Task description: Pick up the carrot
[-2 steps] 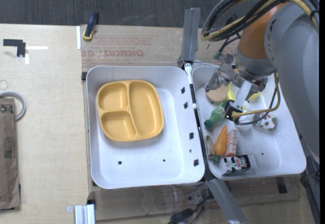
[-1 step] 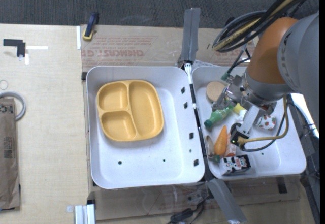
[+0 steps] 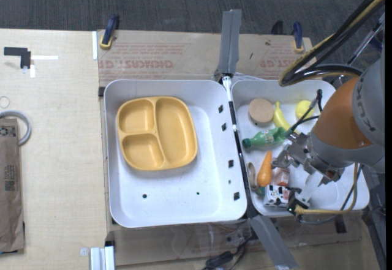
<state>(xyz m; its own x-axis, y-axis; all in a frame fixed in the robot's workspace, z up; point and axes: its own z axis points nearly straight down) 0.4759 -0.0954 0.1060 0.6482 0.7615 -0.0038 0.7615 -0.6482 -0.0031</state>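
The carrot (image 3: 264, 168) lies in the right bin (image 3: 357, 202), toward that bin's left wall, just below the green bottle (image 3: 264, 138), which lies across the bin above it. Taking the carrot as the landmark, the gripper (image 3: 288, 172) hangs close on its right side, under the arm's orange band (image 3: 338, 120). The arm reaches in from the right, so the coming move looks like a short shift to the left and then down. The carrot's long axis runs nearly up and down the picture, leaning slightly. Its upper end, nearest the green bottle, tips a little right, and its thicker lower end points toward the bin's front edge. Which end is the crown is hard to read at this size. A black-and-white patterned object (image 3: 275, 194) sits just below the carrot, and a thin pale piece (image 3: 252, 174) lies just to its left, so the room around it is tight. The wrist body hides the fingertips, so whether the jaws are open or closed cannot be told, and nothing can be seen held.
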